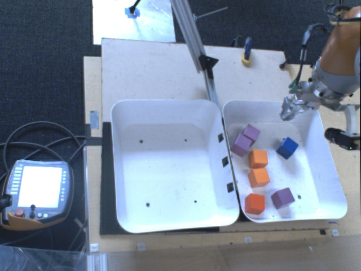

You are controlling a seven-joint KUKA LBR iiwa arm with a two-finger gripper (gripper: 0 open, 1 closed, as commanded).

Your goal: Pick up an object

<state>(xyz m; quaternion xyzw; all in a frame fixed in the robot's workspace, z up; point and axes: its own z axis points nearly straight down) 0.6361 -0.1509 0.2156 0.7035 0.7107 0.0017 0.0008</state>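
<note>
Handheld controller (35, 193): I've got it nearest me at the bottom left, screen lit, its cable looping off the bench edge. Nowhere near the work.

Left bin (127, 117): I see bare white floor, nothing in it to go for.

Right bin (333, 179): this is where it all sits, six blocks, loosely grouped.

Red-orange block (255, 203): closest to me, hard by the wall between the two bins. Awkward spot for fingers, I'd say.

Purple block (282, 197): just beside it, a small gap between them.

Orange blocks (259, 177): two of them stacked up the view, touching or very nearly, the upper one at (258, 158).

Purple pair (242, 144): two more, pressed together, close to the dividing wall.

Blue block (287, 148): standing apart from everything, free on all sides. To my eye the easiest pick.

Gripper (287, 113): over the far edge of the right bin, just beyond the blue block, nothing between its fingers; I can't tell whether they're spread or closed from here.

Progress: I judge the pick not yet made, every block lies on the bin floor. Descent, close and lift are all left.

In the way: bin walls and neighbouring blocks, mainly.

Far side: a slanted metal bar (189, 30) and a yellow clamp (247, 58) on the bench.
</note>
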